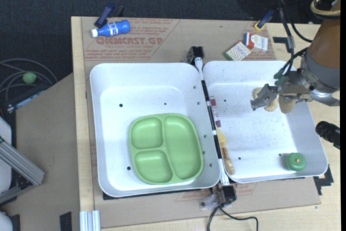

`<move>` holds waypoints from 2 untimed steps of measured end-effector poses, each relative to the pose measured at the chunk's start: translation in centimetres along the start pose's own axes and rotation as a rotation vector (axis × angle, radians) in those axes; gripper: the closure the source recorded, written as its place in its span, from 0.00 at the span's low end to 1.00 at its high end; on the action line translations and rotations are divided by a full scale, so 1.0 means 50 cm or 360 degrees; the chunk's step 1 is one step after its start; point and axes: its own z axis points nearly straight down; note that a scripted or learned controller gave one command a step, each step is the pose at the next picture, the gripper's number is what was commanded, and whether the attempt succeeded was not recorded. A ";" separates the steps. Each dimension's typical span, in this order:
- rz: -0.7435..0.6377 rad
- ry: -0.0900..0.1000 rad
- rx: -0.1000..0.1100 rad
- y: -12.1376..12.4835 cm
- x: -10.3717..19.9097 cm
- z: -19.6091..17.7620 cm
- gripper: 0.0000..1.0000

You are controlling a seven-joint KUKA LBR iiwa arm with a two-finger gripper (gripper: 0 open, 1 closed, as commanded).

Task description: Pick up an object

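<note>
Bins (108, 116) – glossy white plastic; green plate (165, 147) matt (smooth plastic).

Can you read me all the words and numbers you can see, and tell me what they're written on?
"GEMCAST.GR": my best reading of the big red print on the cardboard bench top; the last letters are unsure.
The smaller red lines around it are too blurred to read.
The blue and white bottle has a label too small to read.
The little packets above the right bin show colours, but no readable words.
No numbers can be made out.
</note>
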 end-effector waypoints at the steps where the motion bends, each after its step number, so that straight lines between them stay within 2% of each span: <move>1: 0.0002 -0.0001 0.0001 0.151 -0.133 0.126 0.00; 2: -0.0001 0.0000 0.0000 0.060 -0.237 0.361 0.00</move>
